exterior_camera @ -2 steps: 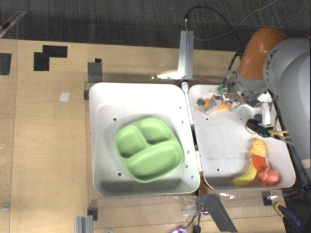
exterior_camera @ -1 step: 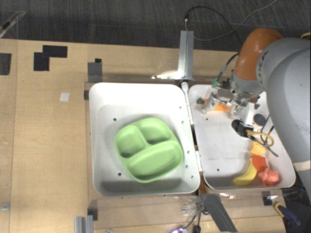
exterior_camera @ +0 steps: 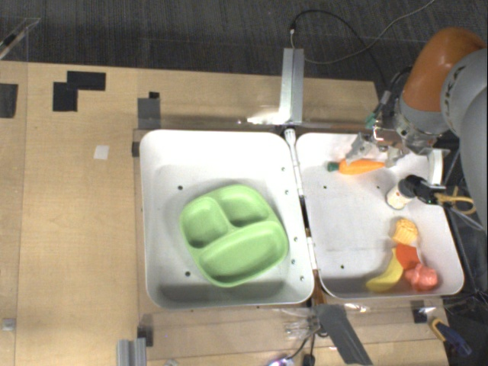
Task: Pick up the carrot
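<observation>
Camera view, wooden bench [exterior_camera: 69,227], dark carpet [exterior_camera: 152,21]

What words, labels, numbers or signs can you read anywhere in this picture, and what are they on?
None can be read.
The black block shapes on the tan wooden bench top are plain marks, not letters.
The small pale square on the bench is too small to tell.

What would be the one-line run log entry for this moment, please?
task: pick up carrot | gripper: at carrot, right bin far side | lifted: cannot tell | plate: left bin
</observation>
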Controlling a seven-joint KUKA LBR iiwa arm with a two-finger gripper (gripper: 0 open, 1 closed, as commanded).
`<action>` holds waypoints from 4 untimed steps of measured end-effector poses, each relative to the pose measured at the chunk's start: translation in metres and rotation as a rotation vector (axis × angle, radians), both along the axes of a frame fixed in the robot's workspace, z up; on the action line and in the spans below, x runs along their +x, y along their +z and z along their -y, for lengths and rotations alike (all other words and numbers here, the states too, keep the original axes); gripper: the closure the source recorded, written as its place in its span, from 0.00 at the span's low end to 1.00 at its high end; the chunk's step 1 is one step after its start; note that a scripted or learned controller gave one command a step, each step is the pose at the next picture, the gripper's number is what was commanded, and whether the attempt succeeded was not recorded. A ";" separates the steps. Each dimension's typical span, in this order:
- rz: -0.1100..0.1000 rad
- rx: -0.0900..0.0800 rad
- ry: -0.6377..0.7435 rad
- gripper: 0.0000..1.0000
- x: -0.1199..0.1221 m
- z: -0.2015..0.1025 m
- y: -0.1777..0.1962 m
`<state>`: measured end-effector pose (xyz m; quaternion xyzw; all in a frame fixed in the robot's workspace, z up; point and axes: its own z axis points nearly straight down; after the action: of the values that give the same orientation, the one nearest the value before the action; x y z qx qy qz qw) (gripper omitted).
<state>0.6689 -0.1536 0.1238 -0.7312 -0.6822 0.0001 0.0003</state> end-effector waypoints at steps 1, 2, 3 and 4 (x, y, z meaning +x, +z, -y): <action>0.007 -0.001 0.085 0.00 -0.013 -0.013 -0.038; 0.003 0.000 0.251 0.00 0.001 0.050 -0.002; 0.003 0.000 -0.018 0.00 0.001 0.019 -0.029; 0.007 -0.001 -0.028 0.00 -0.043 0.037 -0.038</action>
<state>0.6259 -0.1908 0.0863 -0.7407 -0.6718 -0.0024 -0.0024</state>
